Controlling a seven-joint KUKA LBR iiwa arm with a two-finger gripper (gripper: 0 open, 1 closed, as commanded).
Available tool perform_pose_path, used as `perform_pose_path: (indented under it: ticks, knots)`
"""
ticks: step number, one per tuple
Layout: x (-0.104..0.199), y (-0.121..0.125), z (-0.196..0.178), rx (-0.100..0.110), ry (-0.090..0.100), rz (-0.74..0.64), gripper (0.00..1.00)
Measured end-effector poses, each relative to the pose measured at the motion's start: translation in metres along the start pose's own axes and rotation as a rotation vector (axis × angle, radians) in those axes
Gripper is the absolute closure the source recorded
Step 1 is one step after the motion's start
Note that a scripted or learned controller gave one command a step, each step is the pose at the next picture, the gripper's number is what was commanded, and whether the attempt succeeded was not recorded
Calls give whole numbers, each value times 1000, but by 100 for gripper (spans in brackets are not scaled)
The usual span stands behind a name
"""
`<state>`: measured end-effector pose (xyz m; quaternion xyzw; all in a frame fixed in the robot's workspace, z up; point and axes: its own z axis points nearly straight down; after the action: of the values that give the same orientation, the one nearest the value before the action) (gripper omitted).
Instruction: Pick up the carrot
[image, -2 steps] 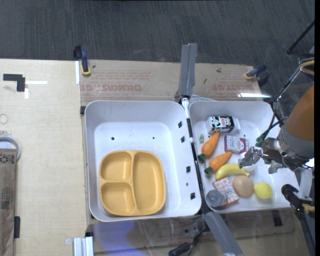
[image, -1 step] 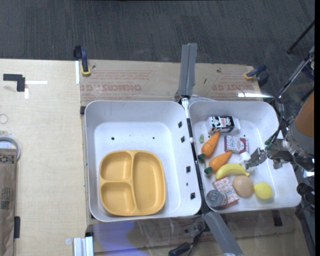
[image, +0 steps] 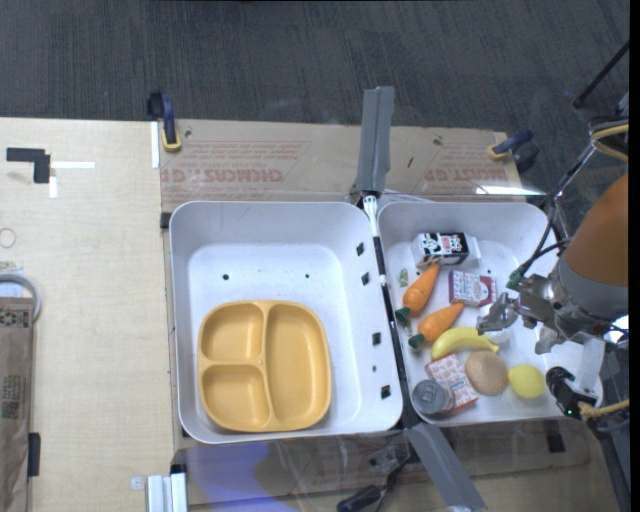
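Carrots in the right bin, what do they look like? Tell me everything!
Two toy-looking orange carrots with small green tops lie in the right bin. The upper carrot slants just below a small milk carton. The lower carrot rests against the banana. The gripper hovers nearby.

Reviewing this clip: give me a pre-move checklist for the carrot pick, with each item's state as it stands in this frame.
1. Target located: ok. Two carrots lie in the right bin, an upper carrot and a lower carrot; which is meant: cannot tell.
2. Carrot tops uncovered: ok.
3. Room around the lower carrot: not ok, the banana lies against it.
4. End effector over a carrot: not ok, it sits to the right of both.
5. End effector holding nothing: cannot tell.
6. Yellow divided plate in the left bin out of the path: ok.
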<state>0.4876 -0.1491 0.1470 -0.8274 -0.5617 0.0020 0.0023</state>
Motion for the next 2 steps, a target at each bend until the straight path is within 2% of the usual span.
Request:
perform_pose_path:
  ticks: [1,2]
  knots:
    - [-25,13,57,0,-1,50,0]
    - [-26,13,49,3,-1,50,100]
